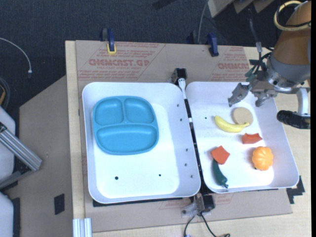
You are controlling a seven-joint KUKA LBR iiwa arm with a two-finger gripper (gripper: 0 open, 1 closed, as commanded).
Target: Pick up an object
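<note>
From the camera view, two white bins are seen side by side on the worktop [74, 132]. In the left bin [94, 177] a blue divided plate [126, 124] is held. In the right bin [286, 172] a banana [230, 125], a tan disc [242, 115], two red pieces [220, 155] [252, 138], an orange pumpkin [262, 158] and a green pepper [219, 175] are kept. The jaws of the gripper [249, 95] are spread wide, nothing held, just above the disc.

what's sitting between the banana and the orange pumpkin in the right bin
A small red-orange block lies between the banana and the orange pumpkin, seen in the camera view.
</note>
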